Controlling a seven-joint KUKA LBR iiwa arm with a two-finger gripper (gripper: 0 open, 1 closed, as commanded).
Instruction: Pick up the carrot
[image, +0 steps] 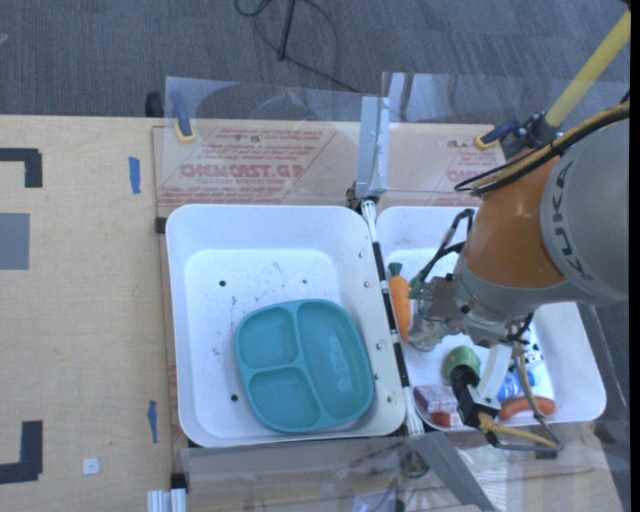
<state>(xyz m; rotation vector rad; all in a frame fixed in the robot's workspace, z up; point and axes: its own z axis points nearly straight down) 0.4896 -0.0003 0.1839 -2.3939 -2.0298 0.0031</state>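
Camera view: the claw (432, 318) is seen low in the right bin (585, 345), under the grey wrist and orange band of the arm (520, 240). How wide the claw stands cannot be told; it is masked by the wrist, and nothing is seen held. The carrot (400, 300) is found just left of the claw, lying lengthwise along the bin's left wall, green top pointing away from the camera. Behind and right of the claw, toward the near edge, a green round item (462, 358) and a sausage-like piece (525, 406) are noted. The teal divided plate (300, 365) is seen well left, in the left bin (200, 260).

Risks judged: the carrot is hugged by the wall, so one side may be blocked and a miss or a pinch on the rim is likely; the carrot may be rolled or pushed away; neighbouring clutter may be bumped.
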